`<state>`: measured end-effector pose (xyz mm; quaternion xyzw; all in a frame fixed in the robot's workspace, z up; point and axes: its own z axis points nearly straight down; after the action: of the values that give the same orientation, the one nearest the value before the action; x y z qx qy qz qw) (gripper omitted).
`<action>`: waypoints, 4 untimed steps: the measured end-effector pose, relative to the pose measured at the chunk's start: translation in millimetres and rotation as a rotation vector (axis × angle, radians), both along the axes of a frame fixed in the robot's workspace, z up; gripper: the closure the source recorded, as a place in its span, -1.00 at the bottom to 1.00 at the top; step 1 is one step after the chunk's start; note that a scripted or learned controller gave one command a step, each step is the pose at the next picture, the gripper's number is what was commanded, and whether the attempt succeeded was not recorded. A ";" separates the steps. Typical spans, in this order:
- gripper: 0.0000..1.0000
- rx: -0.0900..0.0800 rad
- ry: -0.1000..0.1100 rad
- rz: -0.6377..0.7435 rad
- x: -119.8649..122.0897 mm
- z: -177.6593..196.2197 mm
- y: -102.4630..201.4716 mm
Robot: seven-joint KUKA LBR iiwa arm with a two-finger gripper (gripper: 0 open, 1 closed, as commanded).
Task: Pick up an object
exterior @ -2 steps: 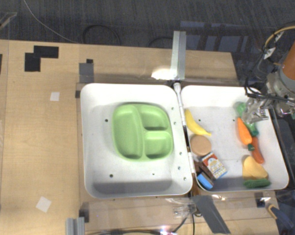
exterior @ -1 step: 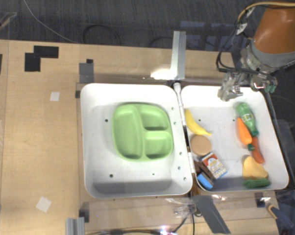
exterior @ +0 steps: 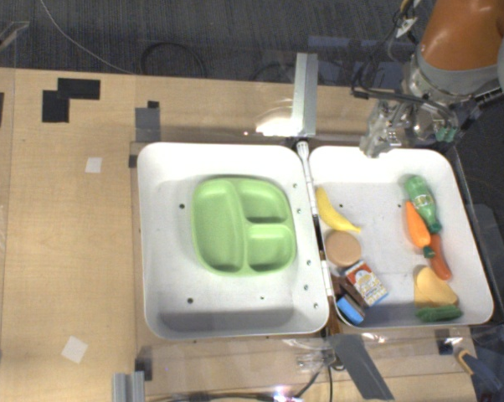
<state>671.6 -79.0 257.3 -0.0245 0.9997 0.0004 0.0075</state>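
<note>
Objects sit in right bin (exterior: 386, 170); left bin (exterior: 164, 224) carries a green divided plate (exterior: 242, 226). Banana (exterior: 336, 213) lies by the divider, green bottle (exterior: 423, 201) and carrot (exterior: 417, 225) by the right wall; mid-floor open. Small carton (exterior: 367, 284), print unreadable. Gripper (exterior: 378, 141) hovers over back rim, holds nothing; can't tell fingers' state.

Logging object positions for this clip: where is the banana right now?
The banana lies in the right bin, near its left wall, just above the round tan disc and left of the carrot.
</note>
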 end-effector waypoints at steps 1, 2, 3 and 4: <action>1.00 0.003 0.003 -0.236 -0.8 21.0 27.9; 1.00 0.005 0.007 -0.300 -32.1 8.9 87.0; 1.00 -0.001 0.003 -0.090 -24.5 35.9 44.5; 1.00 -0.007 0.003 -0.020 -56.4 53.8 -105.5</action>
<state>615.2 -184.4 311.1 -0.0147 0.9999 -0.0030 0.0058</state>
